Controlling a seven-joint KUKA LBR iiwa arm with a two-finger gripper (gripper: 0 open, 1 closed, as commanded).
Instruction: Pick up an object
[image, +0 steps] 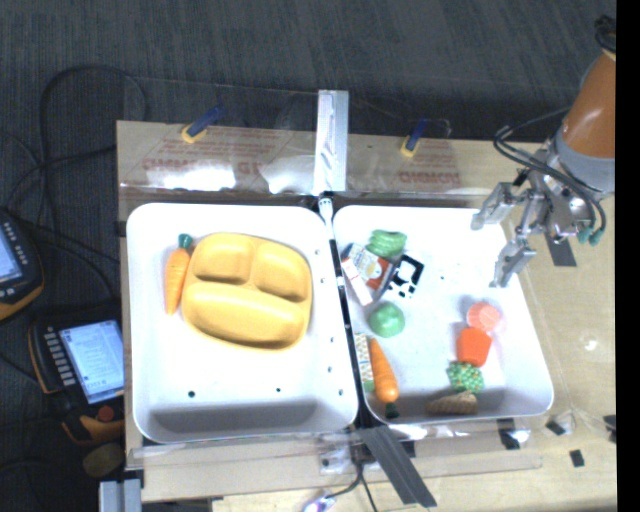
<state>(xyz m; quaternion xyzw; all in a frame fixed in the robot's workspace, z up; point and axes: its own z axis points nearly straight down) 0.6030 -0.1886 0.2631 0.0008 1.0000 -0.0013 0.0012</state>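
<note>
Carton (366, 270) (label illegible) lies beside black-and-white tag (405, 277); end effector (507, 232) open.

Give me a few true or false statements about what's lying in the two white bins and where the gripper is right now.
1. The yellow compartment tray lies in the left white bin. True.
2. An orange toy carrot lies beside the tray's left edge. True.
3. The two-finger gripper holds the round green ball. False: the gripper sits at the right white bin's upper right corner, nothing between its fingers, far from the ball.
4. The left bin holds two carrots. False: the second carrot lies in the right bin.
</note>
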